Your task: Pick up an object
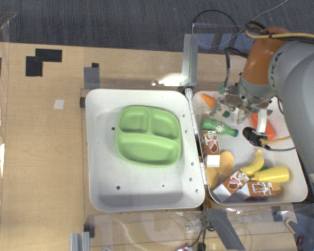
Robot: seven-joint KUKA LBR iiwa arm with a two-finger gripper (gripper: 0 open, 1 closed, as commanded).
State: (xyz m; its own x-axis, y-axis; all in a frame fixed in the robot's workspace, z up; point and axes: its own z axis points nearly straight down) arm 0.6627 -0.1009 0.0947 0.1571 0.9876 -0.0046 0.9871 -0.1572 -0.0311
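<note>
I am looking down on a pale wooden bench (42,156) carrying two shallow white bins side by side. The left bin (102,192) is holding a green divided plate (148,135), lying flat near its middle. The right bin (298,190) is crowded with toy food. The grey arm (298,82) with its orange band (262,56) is reaching in from the right, and the gripper (235,109) is hanging over the far part of the right bin. I cannot tell whether it is clenched or released, and I am seeing nothing gripped in it.

Just below the gripper a green bottle (220,128) is lying on its side. An orange carrot (209,101) is resting at the far left corner, and a red-orange piece (265,125) is lying to the right. Nearer me are a yellow banana (254,164), a yellow bottle (270,175), and brown packets (211,143) whose labels are too small for me to read.
</note>
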